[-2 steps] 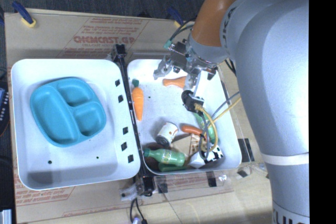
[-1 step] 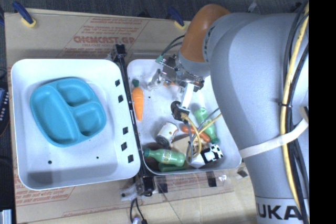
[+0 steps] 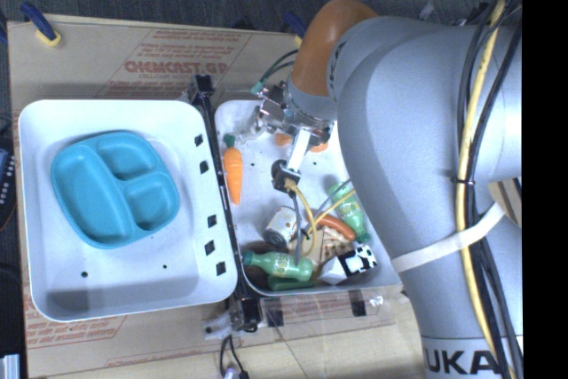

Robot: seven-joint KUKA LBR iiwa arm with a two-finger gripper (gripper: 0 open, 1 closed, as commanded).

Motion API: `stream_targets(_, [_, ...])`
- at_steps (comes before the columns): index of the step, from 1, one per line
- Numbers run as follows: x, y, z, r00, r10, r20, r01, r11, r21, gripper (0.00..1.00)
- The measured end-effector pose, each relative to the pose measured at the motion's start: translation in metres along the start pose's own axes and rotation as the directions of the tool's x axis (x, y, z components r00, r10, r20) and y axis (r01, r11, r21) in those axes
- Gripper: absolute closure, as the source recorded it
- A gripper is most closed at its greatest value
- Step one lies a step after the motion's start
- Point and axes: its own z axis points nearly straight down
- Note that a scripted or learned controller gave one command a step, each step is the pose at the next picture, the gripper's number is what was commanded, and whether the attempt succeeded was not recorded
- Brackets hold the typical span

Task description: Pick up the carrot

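Orange carrot [image 3: 232, 175] is in the right bin [image 3: 260, 198], lying lengthways just beside the left wall, green top toward the far end. Nothing on it, nothing holding it.

Gripper [image 3: 269, 118] sits at the bin's far end, near the carrot top but off to its right, not over it. Can't tell if it's open or closed; the wrist hides too much.

Risks as I see them:
- Wall: carrot hugs it, so there's little room to straddle it. A straight descent could hit the rim or shove the carrot.
- Shape: round and tapered, so an off-centre pinch likely rolls or squirts it.
- Decoy: small orange bit [image 3: 282, 138] right under the gripper could get grabbed instead.
- Bottle [image 3: 280, 267] and can [image 3: 282, 228] crowd the near end, apart from the carrot tip.
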Motion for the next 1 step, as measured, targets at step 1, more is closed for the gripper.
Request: stream_targets(1, [-0.0011,0.0036,-0.0006,0.970,0.245,-0.001,-0.245,0.970,0.000,0.00])
